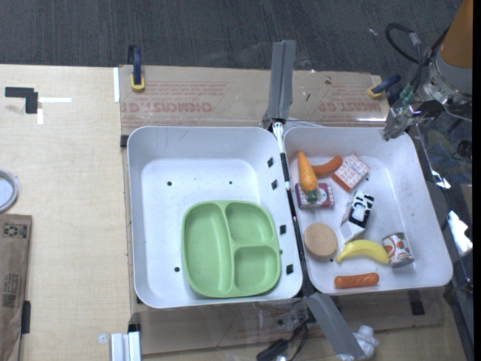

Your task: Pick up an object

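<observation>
Nothing lifted yet: the gripper (392, 128) hangs over the right bin's (421, 201) far corner, its grip state unreadable, carrot (307, 171) untouched.

A pale wooden bench (60, 201) stands on dark grey carpet (188, 13), with brown cardboard (203, 96) clamped along its far edge under even light.

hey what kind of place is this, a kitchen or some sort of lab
Most likely a robot test bench in a lab, not a kitchen: two white bins sit on a wooden bench, one holds toy food such as a banana, and a robot arm reaches in.
</observation>
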